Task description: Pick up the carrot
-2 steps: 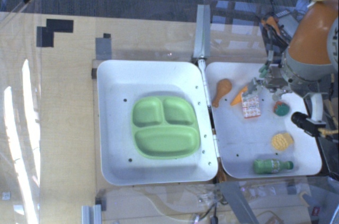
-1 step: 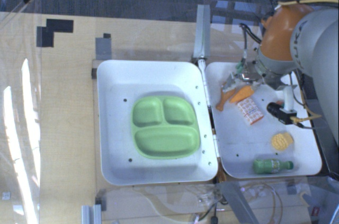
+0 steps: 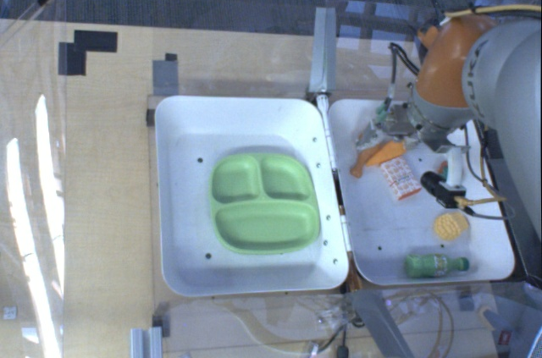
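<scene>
Arm (image 3: 500, 68): grey w/ orange band, comes in from the right, hangs over the far right part of the right bin.
Gripper (image 3: 383, 126): low over the far left part of the right bin, pointing down-left. Apart or together: can't tell, view too blurred there.
Carrot (image 3: 381, 155): in the right bin, far left area, lying flat on the bin floor. Orange, slanted, thick end toward the gripper, thin end down-left near the wall btwn the two bins. Just below the gripper in the view; touching it or not: can't tell. Not seen clamped.
Packet (image 3: 400, 179): small, white w/ red print, flat on the bin floor, just beside the carrot's thick end on the near right side.
Yellow disc (image 3: 450, 226): round, waffle-like surface, right side of the right bin, well apart from the carrot.
Bottle (image 3: 434, 265): green, lying on its side along the near wall of the right bin, cap end to the right.
Right bin (image 3: 373, 250): white, shallow, holds carrot, packet, disc, bottle.
Left bin (image 3: 182, 179): white, shallow, holds one plate.
Plate (image 3: 264, 204): green, three sections, two small at the far side, one wide at the near side; sits approx mid-bin, toward the right.
Bench (image 3: 102, 179): pale wood, bins side by side on it.
</scene>
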Controlling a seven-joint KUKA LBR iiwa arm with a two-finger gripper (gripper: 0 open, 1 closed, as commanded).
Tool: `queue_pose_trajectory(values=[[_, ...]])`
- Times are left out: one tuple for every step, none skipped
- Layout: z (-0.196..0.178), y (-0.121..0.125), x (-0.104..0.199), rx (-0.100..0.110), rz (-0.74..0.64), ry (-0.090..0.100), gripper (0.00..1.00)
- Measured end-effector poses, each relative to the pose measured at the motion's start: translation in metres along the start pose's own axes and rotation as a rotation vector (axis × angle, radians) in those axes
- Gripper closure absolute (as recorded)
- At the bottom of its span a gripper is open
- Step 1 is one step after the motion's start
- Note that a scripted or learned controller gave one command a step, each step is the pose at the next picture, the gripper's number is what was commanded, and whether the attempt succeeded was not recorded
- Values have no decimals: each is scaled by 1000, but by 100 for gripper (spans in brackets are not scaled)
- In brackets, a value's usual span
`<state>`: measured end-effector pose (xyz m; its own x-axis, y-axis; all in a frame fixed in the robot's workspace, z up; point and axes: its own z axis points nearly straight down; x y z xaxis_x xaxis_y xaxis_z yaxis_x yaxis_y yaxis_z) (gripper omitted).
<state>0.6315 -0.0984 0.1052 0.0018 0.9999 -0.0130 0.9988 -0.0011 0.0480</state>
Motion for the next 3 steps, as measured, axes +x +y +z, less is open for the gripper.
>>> queue_pose_trajectory(values=[[-2,-6,8,-6,-389,-2,0],[-16,-2,9,-18,-390,-5,100],[-95,-63,58,37,-376,21,100]])
